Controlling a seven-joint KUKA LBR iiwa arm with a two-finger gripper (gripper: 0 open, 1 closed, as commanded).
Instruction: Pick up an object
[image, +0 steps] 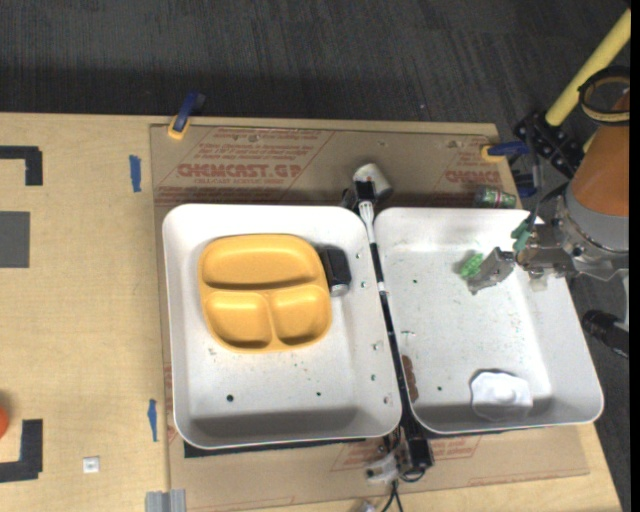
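My gripper (494, 269) reaches in from the right over the upper part of the right bin (560, 330), below the arm's orange band. A small green object (469, 266) sits right at its left tip; whether it is gripped or merely touched is unclear. A white crumpled object (500, 390) lies in the near right corner of the same bin. In the left bin (260, 390) rests a yellow divided plate (266, 289), with a small black object (335, 268) against its right side.
The bins stand on a cardboard sheet (250, 160) on the wooden bench. A greenish item (497, 198) lies behind the right bin. A black and white piece (369, 181) sits at the far end of the seam between the bins.
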